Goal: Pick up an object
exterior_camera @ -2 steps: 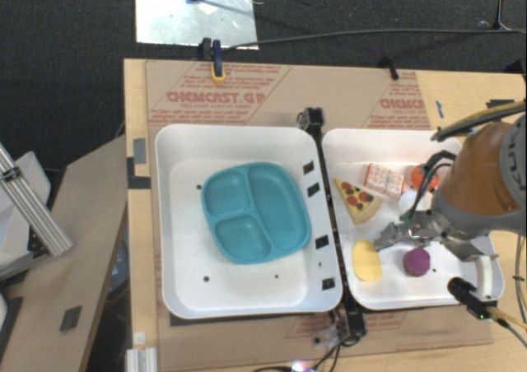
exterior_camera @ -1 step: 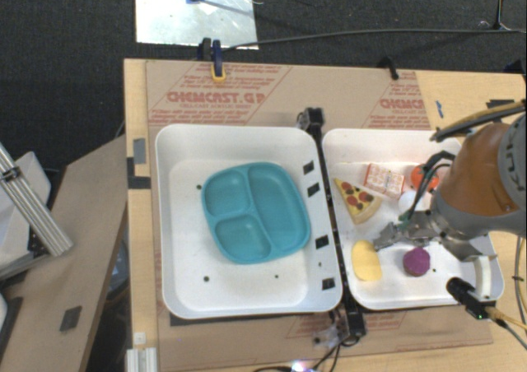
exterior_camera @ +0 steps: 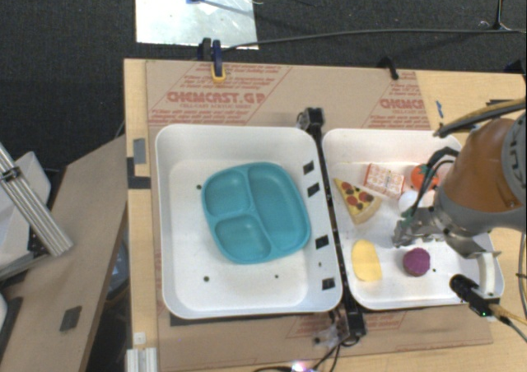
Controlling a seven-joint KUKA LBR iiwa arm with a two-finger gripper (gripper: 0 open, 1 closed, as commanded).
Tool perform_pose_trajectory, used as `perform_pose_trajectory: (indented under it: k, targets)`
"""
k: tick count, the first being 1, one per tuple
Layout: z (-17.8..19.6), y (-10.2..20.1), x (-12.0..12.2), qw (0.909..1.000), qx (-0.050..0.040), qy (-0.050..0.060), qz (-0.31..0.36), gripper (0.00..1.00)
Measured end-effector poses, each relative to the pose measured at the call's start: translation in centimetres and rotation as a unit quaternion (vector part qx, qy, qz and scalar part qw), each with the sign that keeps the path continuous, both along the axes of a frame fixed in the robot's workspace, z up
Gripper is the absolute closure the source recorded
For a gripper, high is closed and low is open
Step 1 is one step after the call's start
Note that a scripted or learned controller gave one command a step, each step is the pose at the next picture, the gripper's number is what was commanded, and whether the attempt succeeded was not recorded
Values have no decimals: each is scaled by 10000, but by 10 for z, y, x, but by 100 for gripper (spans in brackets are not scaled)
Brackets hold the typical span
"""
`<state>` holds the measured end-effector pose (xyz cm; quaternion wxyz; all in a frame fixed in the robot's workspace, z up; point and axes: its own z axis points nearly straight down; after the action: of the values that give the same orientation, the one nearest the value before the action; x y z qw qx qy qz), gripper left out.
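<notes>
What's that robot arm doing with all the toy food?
The arm's gripper is reaching into the right bin, which holds toy food: a pizza slice, a yellow piece, a purple ball and a pink wafer block. The gripper hangs low between the pizza slice and the purple ball, and nothing shows held in it yet. The left bin holds a teal divided plate, lying untouched.
</notes>
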<state>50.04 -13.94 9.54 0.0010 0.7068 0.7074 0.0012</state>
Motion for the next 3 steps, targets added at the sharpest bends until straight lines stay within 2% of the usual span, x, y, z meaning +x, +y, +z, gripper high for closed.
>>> perform_pose_trajectory:
  k: [1, 2, 3]
  targets:
    - [55, 3, 12, 10000, -10, -21, 20, 100]
    - [109, 2, 14, 10000, -10, -22, 23, 100]
    - [123, 54, 35, 10000, 6, -6, 49, 100]
